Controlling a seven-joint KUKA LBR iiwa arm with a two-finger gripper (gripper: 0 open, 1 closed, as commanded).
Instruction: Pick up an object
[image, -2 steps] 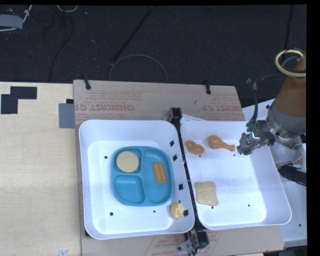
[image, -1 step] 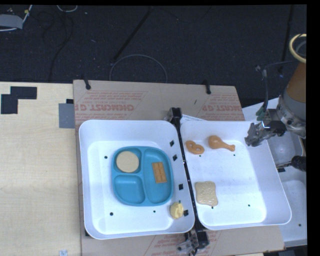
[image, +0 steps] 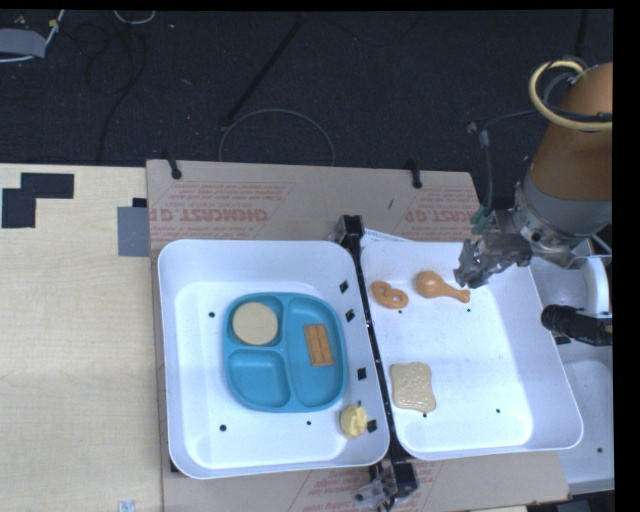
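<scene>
**Gripper above the far edge of the right bin, objects lying in both bins**

In the right bin (image: 520, 420) three small objects lie on the white floor. An orange spoon-like piece (image: 438, 286) lies at the far side, with its round end to the left and its handle pointing right. Just to the left of it lies a small pretzel-shaped piece (image: 389, 295), close to the divider between the bins. Nearer to the camera, well apart from these two, lies a pale beige flat piece (image: 412, 387) with a square outline.

The gripper (image: 478, 268) is near the handle end of the spoon-like piece, just to the right of it. It looks dark and blurred, so I cannot tell if it is open or closed, and I see no object in it. Above it the grey arm (image: 570, 195) with the orange band comes in from the right.

The left bin (image: 190, 300) carries a blue tray (image: 262, 385) with compartments. A round beige disc (image: 254, 323) lies in the far left compartment, and a narrow brown cracker (image: 319, 345) lies in the right compartment. A small yellow object (image: 353, 420) lies on the bin floor, just beside the near right corner of the tray.

Both bins stand on a cardboard sheet (image: 300, 200) on the bench (image: 70, 350).
</scene>
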